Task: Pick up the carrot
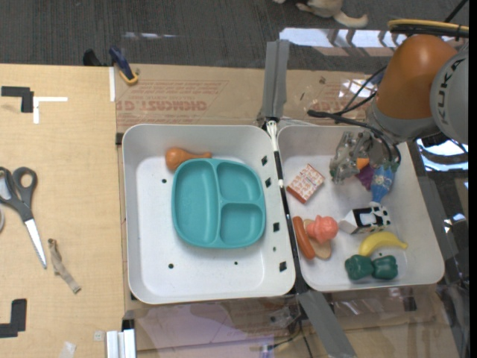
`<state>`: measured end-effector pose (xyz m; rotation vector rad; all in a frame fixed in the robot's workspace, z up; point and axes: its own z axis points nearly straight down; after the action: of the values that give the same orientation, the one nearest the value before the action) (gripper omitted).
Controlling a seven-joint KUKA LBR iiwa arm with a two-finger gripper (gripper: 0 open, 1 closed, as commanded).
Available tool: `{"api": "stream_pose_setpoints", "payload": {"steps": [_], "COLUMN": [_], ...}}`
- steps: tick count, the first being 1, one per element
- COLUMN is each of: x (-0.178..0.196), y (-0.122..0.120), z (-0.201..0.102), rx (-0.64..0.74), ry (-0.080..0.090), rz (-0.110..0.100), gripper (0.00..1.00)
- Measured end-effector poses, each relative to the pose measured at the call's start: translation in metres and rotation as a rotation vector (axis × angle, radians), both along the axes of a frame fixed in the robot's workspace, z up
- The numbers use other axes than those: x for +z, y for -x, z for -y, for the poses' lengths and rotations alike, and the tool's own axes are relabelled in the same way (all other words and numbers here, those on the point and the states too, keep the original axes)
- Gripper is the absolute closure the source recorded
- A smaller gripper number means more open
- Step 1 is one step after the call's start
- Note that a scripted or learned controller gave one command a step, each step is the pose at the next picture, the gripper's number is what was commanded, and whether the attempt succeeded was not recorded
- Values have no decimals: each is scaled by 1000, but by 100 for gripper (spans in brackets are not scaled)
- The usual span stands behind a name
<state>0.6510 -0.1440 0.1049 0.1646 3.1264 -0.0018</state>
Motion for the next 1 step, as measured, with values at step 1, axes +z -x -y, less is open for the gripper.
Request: {"api": "stream_pose_setpoints", "payload": {"steps": [1], "x": [0], "y": [0], "z": [0], "rx": [0], "ry": [0], "rz": [0], "gripper": [0]}}
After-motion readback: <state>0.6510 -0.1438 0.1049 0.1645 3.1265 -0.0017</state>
